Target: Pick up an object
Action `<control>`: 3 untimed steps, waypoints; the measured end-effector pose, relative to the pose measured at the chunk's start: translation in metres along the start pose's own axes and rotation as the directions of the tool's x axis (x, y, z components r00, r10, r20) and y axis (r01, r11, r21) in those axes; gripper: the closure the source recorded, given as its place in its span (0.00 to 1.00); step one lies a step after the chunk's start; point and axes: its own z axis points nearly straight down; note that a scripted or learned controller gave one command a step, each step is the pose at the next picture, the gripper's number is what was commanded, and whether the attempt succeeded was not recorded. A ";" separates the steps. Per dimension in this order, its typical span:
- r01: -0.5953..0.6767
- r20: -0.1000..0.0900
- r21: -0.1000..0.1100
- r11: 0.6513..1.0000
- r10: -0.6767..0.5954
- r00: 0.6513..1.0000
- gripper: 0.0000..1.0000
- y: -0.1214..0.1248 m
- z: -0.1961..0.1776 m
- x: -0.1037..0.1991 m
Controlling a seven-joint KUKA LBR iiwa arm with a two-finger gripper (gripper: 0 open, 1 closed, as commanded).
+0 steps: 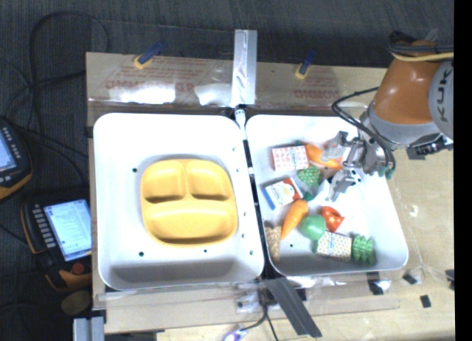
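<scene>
As you look down on the table [413,88], you see two white bins side by side, and the left bin [110,184], well away from the claw, carries a yellow divided tray [189,199]. Your arm [405,100], grey with its orange band, reaches in over the far right corner of the right bin [387,207], and the claw [344,179] hangs low inside that bin, above a bare patch of white floor. Its fingers [341,185] look only narrowly parted, and you can see nothing between them.

Everything to pick lies close around the claw. Just below it sits a small red piece [332,218], with a green round object [312,226] beside that. Further below lie a patterned box [334,245] and a green ridged toy [362,248], touching each other. To the claw's left you have an orange carrot [293,217] lying at a slant, a blue-and-white box [279,193] and a green knobbly piece [310,178]. Above and left of the claw rests a red-and-white box [289,158], with another orange piece [318,155] just beside the claw's upper side; whether that piece touches the claw you cannot tell.
</scene>
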 end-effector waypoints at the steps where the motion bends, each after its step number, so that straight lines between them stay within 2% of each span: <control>1: -0.007 0.028 0.003 1.000 0.007 1.000 0.00 0.053 0.042 0.040; 2: 0.068 0.016 0.003 0.998 -0.068 0.998 0.00 0.072 0.047 0.079; 3: -0.164 0.006 -0.003 0.986 0.164 0.986 0.00 0.069 0.049 0.003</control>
